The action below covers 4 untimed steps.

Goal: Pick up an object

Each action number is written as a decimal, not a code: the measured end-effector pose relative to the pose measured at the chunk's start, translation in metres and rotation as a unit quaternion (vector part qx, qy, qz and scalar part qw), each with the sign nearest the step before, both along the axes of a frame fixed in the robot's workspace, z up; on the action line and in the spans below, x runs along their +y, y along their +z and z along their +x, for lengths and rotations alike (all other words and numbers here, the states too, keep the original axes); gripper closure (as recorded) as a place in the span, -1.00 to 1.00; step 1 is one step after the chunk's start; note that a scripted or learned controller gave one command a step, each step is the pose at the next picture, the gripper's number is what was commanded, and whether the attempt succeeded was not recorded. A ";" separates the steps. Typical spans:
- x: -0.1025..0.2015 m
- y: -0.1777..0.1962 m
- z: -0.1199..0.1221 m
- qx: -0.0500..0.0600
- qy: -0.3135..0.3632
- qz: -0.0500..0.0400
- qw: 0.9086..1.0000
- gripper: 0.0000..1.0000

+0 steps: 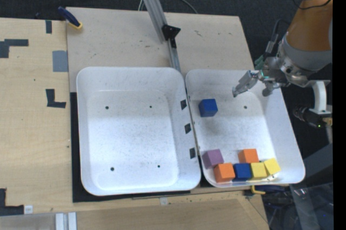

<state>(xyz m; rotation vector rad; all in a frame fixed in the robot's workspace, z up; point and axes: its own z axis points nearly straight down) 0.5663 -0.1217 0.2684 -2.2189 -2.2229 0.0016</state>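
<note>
My gripper (252, 83) hangs over the right bin (281, 115), fingers too blurred to call open or closed, nothing seen between them; blue cube (208, 107) sits alone down-left of them, so I judge an off-centre descent could nudge it away.

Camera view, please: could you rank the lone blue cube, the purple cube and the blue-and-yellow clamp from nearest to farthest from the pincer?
1. Lone blue cube, in the right bin just left of and below the pincer.
2. Purple cube, at that bin's near edge.
3. Blue-and-yellow clamp, on the bench's far left corner.
</note>
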 end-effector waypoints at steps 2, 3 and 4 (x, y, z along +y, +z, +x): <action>0.097 0.169 0.039 -0.005 0.003 0.000 1.000 -1.00; 0.067 0.222 -0.043 -0.004 -0.002 0.000 1.000 -1.00; 0.127 0.126 -0.020 0.004 0.002 0.000 1.000 -1.00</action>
